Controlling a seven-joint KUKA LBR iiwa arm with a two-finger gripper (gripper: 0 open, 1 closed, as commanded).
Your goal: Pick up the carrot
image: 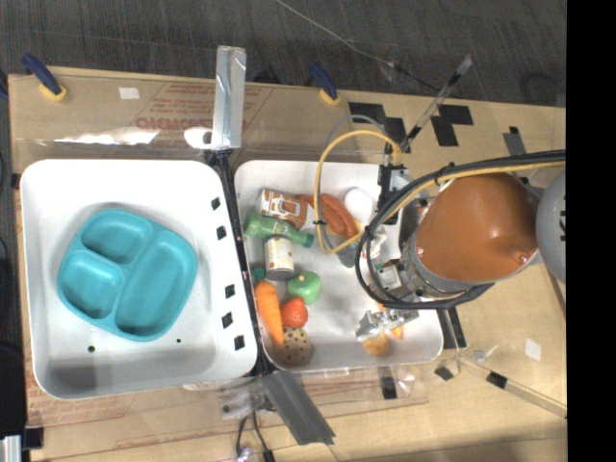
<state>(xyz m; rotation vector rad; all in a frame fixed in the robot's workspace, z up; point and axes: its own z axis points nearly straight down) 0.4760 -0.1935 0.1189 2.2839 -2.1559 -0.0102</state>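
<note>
The carrot (269, 312) is orange and lies lengthwise along the left wall of the right bin (337, 356), near its front. My gripper (380, 326) hangs low at the bin's front right, about a hand's width to the right of the carrot and apart from it. A small tan-orange object (377, 345) sits just under the gripper; whether it is held is unclear. The arm's orange band (476, 229) covers the bin's right side.
Around the carrot lie a red fruit (295, 313), a green pepper (305, 285), a can (279, 256), a green bottle (272, 229), a brown disc (295, 346), a carton (282, 205) and a sausage (336, 216). The left bin (58, 364) holds a teal divided plate (127, 273).
</note>
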